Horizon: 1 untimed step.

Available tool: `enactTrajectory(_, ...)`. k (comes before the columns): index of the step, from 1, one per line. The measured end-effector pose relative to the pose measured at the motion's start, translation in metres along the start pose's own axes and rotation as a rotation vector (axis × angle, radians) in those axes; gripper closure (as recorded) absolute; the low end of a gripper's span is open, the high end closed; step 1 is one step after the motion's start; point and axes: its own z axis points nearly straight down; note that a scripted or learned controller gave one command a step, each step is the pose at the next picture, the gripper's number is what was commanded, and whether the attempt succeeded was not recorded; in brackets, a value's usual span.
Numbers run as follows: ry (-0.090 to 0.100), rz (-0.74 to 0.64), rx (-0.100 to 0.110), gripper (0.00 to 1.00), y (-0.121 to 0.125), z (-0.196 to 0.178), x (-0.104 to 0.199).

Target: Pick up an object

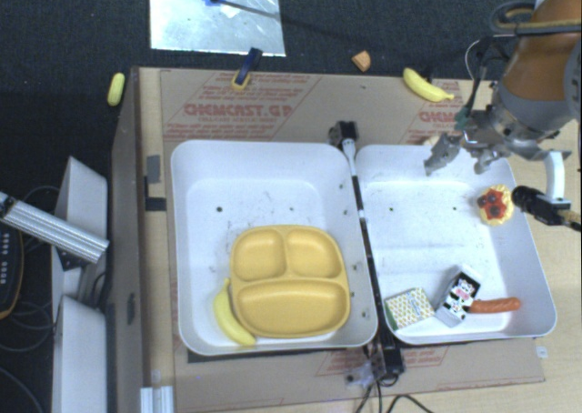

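Observation:
My gripper (pixel 461 158) hangs above the far edge of the right bin (pixel 427 229), its two fingers spread apart with nothing between them. A red and yellow toy (pixel 496 205) lies by the bin's right wall, a little below and to the right of the gripper. Along the near wall lie an orange sausage-like piece (pixel 496 306), a small black and white box (pixel 461 297) and a green patterned packet (pixel 409 307). In the left bin (pixel 209 184) a yellow divided plate (pixel 289 279) rests beside a banana (pixel 232 316).
A black divider (pixel 361 211) runs between the bins. On the bench behind them lie a second banana (pixel 426 85), an orange bit (pixel 362 60), a blue and yellow tool (pixel 245 67) and a yellow piece (pixel 115 88).

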Motion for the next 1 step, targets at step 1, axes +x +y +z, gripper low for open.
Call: enactTrajectory(1, -0.002, 0.001, -0.001, 0.0, -0.0053, 0.0062, -0.059)
